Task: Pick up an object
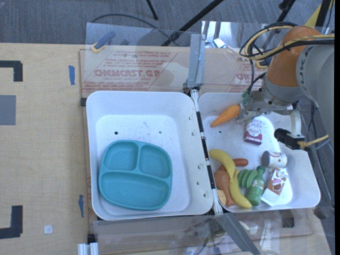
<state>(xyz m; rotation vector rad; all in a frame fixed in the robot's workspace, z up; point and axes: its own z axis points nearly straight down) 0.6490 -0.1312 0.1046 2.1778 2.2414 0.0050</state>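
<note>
The arm (313, 68) is a thick, rounded grey cylinder with a smooth orange band (289, 57) wrapping it above the wrist. Yellow and black cables (260, 39) loop loosely over that orange band, and a black fitting (287, 138) juts below it.

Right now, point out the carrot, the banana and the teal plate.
carrot (226, 115), camera view, middle of its orange body
banana (230, 170), camera view, mid-curve of the peel
teal plate (109, 193), camera view, bare lower-left rim
</note>
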